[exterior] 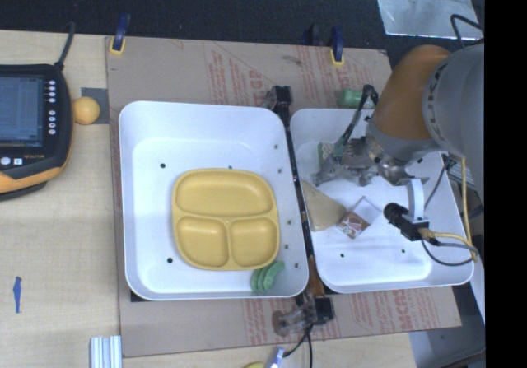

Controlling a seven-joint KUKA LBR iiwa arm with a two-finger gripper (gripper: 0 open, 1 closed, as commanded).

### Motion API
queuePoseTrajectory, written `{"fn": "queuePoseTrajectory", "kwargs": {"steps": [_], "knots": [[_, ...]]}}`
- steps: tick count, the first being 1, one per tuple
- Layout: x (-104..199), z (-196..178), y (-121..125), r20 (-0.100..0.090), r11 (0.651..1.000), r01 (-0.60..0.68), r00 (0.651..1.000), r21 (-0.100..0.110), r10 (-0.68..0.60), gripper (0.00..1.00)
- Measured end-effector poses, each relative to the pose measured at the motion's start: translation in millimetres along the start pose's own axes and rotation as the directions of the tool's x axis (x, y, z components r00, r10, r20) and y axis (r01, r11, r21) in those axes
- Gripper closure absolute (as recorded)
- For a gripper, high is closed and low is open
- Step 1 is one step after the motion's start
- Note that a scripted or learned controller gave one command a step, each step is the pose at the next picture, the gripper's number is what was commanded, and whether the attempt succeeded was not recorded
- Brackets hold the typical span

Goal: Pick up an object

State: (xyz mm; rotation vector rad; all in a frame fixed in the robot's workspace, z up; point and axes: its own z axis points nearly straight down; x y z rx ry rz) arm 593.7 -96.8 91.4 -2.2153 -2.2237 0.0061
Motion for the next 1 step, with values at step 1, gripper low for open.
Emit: {"fn": "queuePoseTrajectory", "kwargs": {"steps": [1], "knots": [[-8.7, -1.0, 51.8, -0.001, 1.0, 0.0, 1.0, -0.003, 0.0, 0.0]]}}
